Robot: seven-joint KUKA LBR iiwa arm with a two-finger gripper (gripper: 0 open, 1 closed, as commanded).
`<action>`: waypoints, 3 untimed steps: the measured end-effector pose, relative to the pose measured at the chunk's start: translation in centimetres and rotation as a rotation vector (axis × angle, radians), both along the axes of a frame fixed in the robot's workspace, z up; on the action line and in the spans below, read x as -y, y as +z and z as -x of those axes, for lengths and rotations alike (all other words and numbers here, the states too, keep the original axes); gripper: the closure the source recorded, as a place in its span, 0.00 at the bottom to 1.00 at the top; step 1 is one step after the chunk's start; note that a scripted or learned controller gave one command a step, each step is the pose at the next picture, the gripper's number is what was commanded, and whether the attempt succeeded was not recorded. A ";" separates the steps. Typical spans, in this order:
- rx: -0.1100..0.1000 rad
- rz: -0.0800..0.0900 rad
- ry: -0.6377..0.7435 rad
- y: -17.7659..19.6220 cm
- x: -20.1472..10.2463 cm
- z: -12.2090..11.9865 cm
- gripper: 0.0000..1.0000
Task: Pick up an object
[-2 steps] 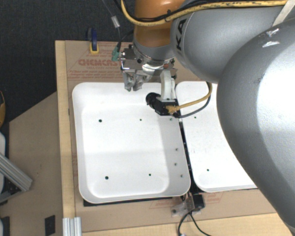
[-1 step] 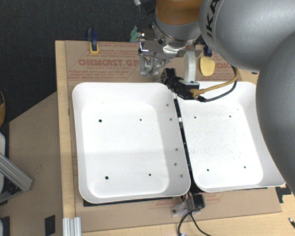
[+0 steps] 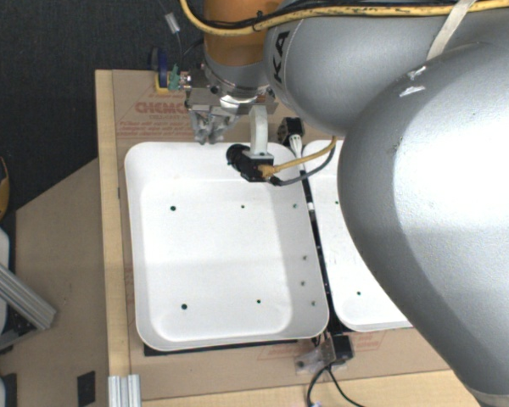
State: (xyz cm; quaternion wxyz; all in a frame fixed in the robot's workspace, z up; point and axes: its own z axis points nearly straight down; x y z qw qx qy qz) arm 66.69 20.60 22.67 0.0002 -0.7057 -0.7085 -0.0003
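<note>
Gripper (image 3: 207, 131) above far rim, two white bins (image 3: 153, 227) — one arm (image 3: 424, 142)

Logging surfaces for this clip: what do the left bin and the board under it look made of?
Left bin: looks like smooth white moulded plastic, rounded corners and a soft sheen. Board beneath: probably brown cardboard, matte, with red printed lettering at its far edge.

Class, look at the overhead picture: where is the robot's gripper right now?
The gripper hangs at the top of the camera view, above the far rim of the left bin, beside the black bracket.
</note>
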 end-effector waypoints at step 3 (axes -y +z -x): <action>0.006 -0.001 -0.004 7.2 0.5 0.7 1.00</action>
